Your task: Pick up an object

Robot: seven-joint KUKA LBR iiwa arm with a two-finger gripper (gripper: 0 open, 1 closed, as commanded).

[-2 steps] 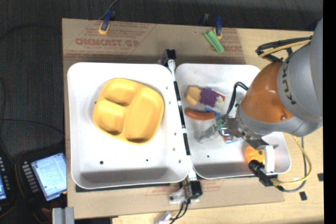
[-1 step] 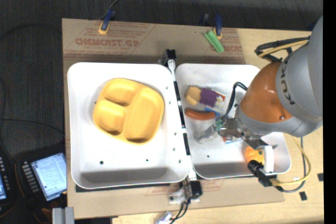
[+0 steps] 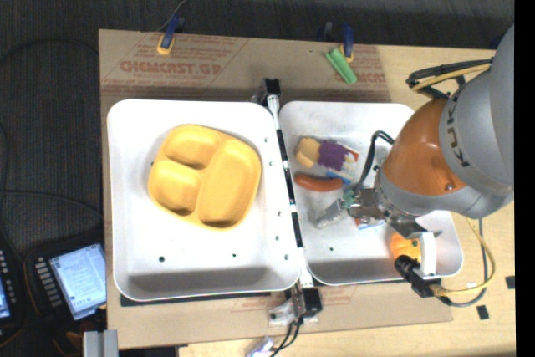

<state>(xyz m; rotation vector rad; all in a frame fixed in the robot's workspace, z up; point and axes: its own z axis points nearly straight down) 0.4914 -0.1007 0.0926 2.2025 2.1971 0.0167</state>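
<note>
Small objects [image 3: 322, 163] lay jumbled in right bin [image 3: 334, 114], just left of gripper [image 3: 355, 205]; arm [image 3: 435, 163] lowered over them; grip state unclear.

Robotics lab: white bins [image 3: 117, 180] on clamped cardboard [image 3: 209, 63], cables, dark carpet.

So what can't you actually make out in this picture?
- Gripper: the orange-banded arm covers most of it in the camera view; open or shut is unclear.
- Right bin: the arm hides its right half.
- Small items beside the gripper: a jumbled pile, too small to identify individually.
- Yellow sectioned tray in the left bin: fully visible, nothing hidden.
</note>
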